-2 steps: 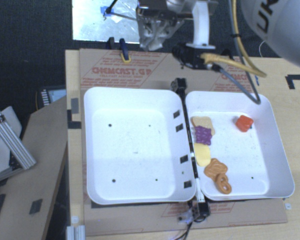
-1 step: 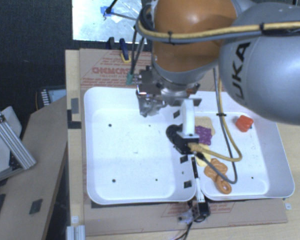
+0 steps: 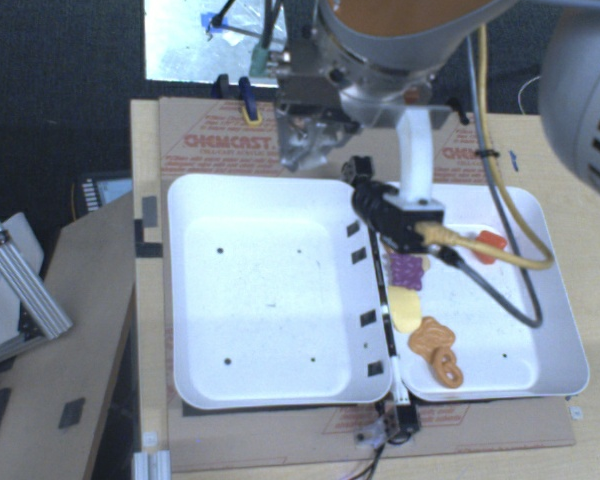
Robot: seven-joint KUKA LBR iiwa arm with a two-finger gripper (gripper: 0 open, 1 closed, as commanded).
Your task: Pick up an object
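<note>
The camera view looks down on a wooden bench (image 3: 95, 298) with dark floor around it. A brown cardboard sheet (image 3: 220, 140) with red print lies under two shallow white bins. The left bin (image 3: 260, 308) and the right bin (image 3: 545, 333) touch along their inner walls.

The gripper (image 3: 305, 151) hangs under the large grey and orange wrist, above the far edge of the left bin, over the cardboard. It is seen from above and in part blurred, so I cannot tell whether its jaws stand apart or together. Nothing can be seen between them.

The things to pick are all in the right bin, near its left wall and well apart from the gripper. A small purple piece (image 3: 408, 270) lies farthest, a pale yellow piece (image 3: 407, 310) is just beside it on the near side, and an orange pretzel-shaped piece (image 3: 435, 349) lies nearest to the camera. A red-orange piece (image 3: 490, 242) lies further right, partly hidden.

I judge that these are light toy foods, probably of plastic or rubber, a little smooth and not fragile. The orange pretzel-shaped piece seems the easiest, because it lies free. A hold across its narrow middle should be good. The purple and yellow pieces are close to the wall, so one jaw has little room there.
</note>
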